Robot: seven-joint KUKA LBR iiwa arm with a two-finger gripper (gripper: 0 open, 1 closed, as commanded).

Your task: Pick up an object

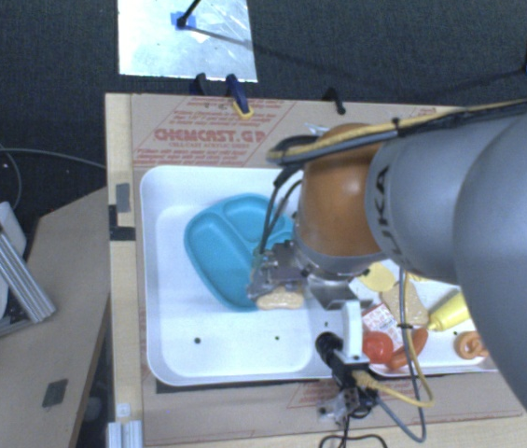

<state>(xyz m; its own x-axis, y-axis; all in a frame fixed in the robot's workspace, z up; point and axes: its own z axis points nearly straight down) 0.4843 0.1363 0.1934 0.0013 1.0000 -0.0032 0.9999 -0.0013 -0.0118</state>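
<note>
In the left bin, jaws, state untellable, meet a smooth blue divided plate.

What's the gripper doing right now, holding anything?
Gripper: low in the left bin at the blue plate's edge, over a tan object; any grasp cannot be told.

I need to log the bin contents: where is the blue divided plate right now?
The blue divided plate lies in the left bin, toward its right half, just left of the gripper.
</note>
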